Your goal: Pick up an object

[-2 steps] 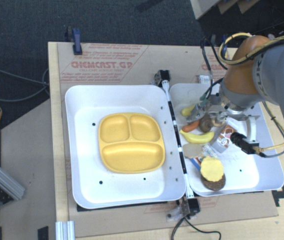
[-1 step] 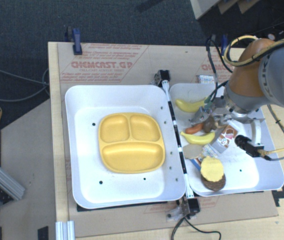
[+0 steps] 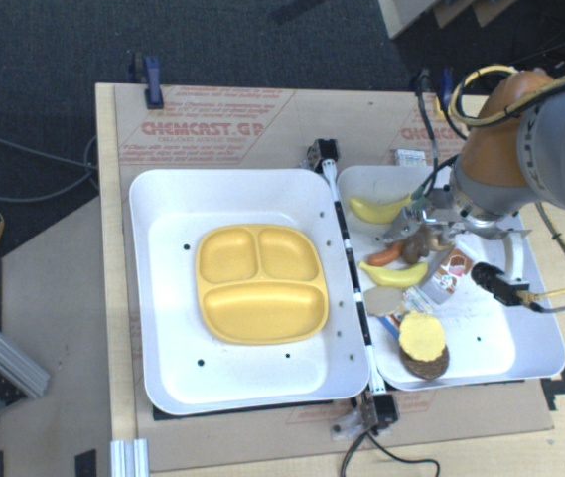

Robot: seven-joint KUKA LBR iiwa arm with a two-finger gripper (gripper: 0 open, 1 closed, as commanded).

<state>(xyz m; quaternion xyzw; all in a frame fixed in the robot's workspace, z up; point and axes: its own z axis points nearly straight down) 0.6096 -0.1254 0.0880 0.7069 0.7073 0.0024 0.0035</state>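
From my station I look down on a brown cardboard sheet (image 3: 212,117) with red printing, which covers the bench under both bins. A blue clamp (image 3: 150,76) bites its far edge.

On the left sits the left bin (image 3: 163,366), shallow, white, smooth plastic with rounded corners. In its middle lies a yellow divided plate (image 3: 261,284), matte and softly rounded, with two small wells at the far side and one long well at the near side.

A black strip runs between the bins where their rims meet.

The right bin (image 3: 530,351) is the same white plastic and holds the clutter. Against its far left wall I see a curved yellow banana (image 3: 378,208), glossy like a toy. Nearer lies a second banana (image 3: 395,274), with a slim orange carrot-like piece (image 3: 385,256) just beside it on the far side. Near the front rim sits a round brown disc topped with a yellow slab (image 3: 423,343), like a toy burger. A small printed carton (image 3: 449,272), white with red and brown marks, lies tilted just right of the second banana.

The gripper (image 3: 423,235) hangs low over the pile, among the carrot piece, second banana and carton. I cannot tell how its jaws stand, nor whether anything is caught. Above it the wrist swells into the orange band (image 3: 495,137) and grey arm (image 3: 560,137).
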